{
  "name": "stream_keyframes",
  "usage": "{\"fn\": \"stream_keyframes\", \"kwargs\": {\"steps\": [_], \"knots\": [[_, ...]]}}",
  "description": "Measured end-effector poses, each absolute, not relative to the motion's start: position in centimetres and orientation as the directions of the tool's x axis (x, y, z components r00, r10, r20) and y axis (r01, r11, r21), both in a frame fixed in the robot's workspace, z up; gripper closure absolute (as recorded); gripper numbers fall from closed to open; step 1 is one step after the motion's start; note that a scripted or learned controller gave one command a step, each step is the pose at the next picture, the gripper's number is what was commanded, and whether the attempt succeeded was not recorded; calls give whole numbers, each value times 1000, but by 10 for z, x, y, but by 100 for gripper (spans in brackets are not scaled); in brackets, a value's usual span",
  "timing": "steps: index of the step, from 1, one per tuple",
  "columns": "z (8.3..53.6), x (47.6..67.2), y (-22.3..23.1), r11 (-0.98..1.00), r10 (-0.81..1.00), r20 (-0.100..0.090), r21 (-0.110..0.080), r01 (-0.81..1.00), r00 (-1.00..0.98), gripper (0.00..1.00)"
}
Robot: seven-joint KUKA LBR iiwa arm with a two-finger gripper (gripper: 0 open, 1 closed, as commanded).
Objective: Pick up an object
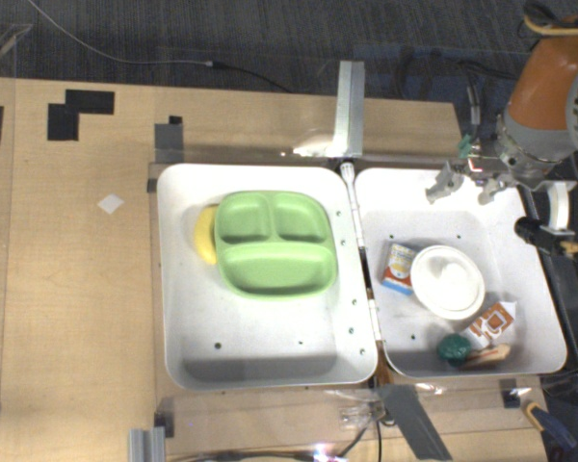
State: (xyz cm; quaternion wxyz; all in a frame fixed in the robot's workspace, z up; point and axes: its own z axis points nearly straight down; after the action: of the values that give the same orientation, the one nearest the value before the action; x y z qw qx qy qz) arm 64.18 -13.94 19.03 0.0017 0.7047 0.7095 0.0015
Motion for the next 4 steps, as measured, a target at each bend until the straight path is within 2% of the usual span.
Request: {"fn": "stream_keyframes", "kwargs": {"steps": [1,2,3,4], "knots": [[135,623,-102,-83,997,0,4,997,83,0],[106,552,-94,-60,998,1,7,998,60,0],[143,582,-89,195,981,-1,6,981,-195,0],[104,554,-88,323,946,-4,11,946,-323,0]]}}
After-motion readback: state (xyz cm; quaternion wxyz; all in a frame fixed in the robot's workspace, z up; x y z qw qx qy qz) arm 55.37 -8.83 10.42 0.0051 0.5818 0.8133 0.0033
